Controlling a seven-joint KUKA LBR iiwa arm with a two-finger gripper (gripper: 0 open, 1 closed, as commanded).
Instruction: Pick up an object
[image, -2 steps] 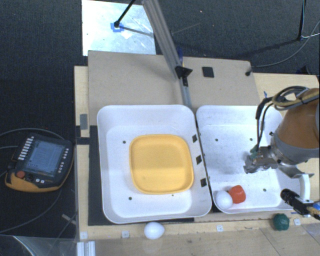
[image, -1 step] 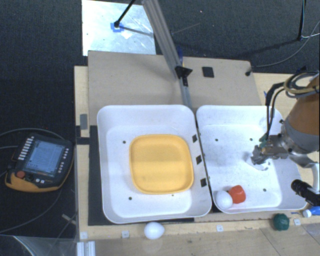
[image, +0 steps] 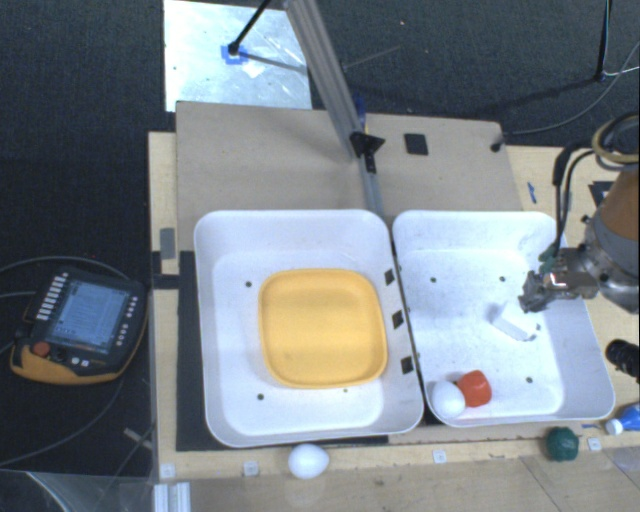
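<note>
Camera view: 2 shallow white bins sit side by side on the bench. The left bin holds a yellow square plate, lying flat roughly in the middle. The right bin has 3 things in it: an orange-red block near the front edge, a white ball touching it on its left, tucked into the front-left corner, and a small white flat piece further back, towards the bin's right side.

The arm comes in from the right, w/ the gripper low over the right bin's right part, just beside and above the white flat piece. Can't tell how far open the gripper is – too dark and blurred – and nothing is seen betw. its tips. The orange-red block & white ball lie well apart from it, nearer the front.

Outside the bins: a white egg-shaped thing on the bench just in front of the left bin, a dark green ball in front of the right bin's right corner. A teach pendant lies on the floor at far left.
</note>
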